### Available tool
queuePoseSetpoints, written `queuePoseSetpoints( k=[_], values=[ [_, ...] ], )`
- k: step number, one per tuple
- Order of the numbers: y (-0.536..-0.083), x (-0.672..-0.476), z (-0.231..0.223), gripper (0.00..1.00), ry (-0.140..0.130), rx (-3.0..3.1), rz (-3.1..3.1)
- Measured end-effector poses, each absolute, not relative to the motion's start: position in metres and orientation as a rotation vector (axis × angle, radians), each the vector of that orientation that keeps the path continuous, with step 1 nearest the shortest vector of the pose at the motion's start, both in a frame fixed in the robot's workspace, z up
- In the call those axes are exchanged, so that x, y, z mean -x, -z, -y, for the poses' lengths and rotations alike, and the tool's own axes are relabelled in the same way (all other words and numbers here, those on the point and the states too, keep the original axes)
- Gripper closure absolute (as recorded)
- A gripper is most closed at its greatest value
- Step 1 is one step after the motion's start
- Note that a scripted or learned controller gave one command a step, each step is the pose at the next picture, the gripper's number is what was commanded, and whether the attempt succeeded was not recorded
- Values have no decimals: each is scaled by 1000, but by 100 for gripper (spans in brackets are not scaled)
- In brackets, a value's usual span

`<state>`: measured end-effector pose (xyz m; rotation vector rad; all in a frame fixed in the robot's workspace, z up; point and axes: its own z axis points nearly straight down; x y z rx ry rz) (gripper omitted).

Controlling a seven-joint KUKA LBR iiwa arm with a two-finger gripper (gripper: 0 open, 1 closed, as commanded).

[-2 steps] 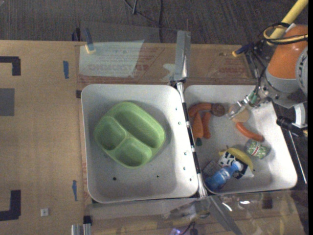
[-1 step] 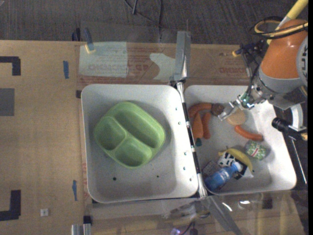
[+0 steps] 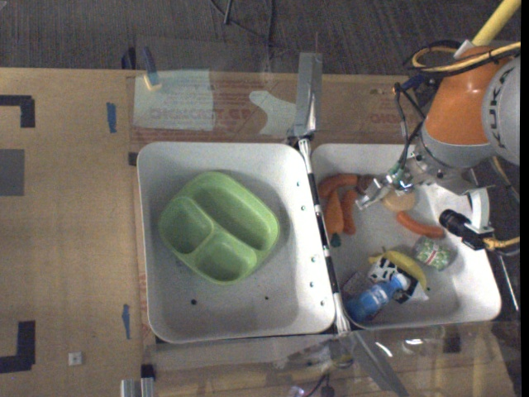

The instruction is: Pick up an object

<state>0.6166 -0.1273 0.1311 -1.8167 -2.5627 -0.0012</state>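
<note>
So the grey two-finger gripper (image 3: 374,193) sits low in the right shallow white bin (image 3: 483,292), right by the bunch of orange carrot-shaped toys (image 3: 337,201); honestly can't tell if it's got anything; a yellow plastic banana (image 3: 407,265) and blue bottle (image 3: 369,301) lie nearer the front; a green divided plastic plate (image 3: 219,226) sits in the left white bin (image 3: 165,304).

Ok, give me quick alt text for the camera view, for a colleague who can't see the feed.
The grey and orange arm reaches from the right into the right bin, its gripper low beside orange carrot-like pieces. That bin also holds a banana and a blue bottle. The left bin holds a green divided plate.
</note>
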Motion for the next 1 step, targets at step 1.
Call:
queuePoseSetpoints(
  k=[1],
  values=[
    [-97,-602,158,0,16,1709,2663]
  ],
)
